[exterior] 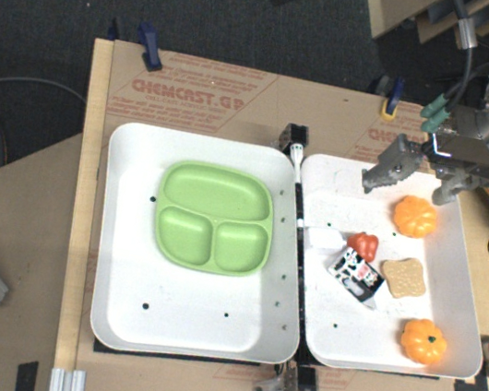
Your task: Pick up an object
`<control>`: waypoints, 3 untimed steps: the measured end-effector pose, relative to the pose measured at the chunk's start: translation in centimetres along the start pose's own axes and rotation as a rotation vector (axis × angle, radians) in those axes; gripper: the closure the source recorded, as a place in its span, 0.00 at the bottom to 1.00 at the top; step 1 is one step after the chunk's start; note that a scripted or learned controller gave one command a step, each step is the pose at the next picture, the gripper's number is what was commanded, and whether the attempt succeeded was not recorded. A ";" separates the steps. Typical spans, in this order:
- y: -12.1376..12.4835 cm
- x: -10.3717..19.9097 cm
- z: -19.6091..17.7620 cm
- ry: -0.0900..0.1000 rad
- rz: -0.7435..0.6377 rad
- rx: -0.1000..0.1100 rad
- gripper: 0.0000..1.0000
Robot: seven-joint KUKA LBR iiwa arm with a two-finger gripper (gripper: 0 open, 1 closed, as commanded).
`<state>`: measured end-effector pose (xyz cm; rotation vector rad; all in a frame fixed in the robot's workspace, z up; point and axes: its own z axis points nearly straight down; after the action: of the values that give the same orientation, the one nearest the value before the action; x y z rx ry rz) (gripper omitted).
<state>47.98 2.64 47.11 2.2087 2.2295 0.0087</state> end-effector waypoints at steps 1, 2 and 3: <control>0.0 6.5 1.1 -0.001 0.001 0.010 0.00; 0.1 6.1 -0.1 -0.001 0.008 0.005 1.00; 0.0 9.6 3.0 -0.002 0.005 0.012 1.00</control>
<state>47.89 12.20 44.10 2.2194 2.2283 -0.0066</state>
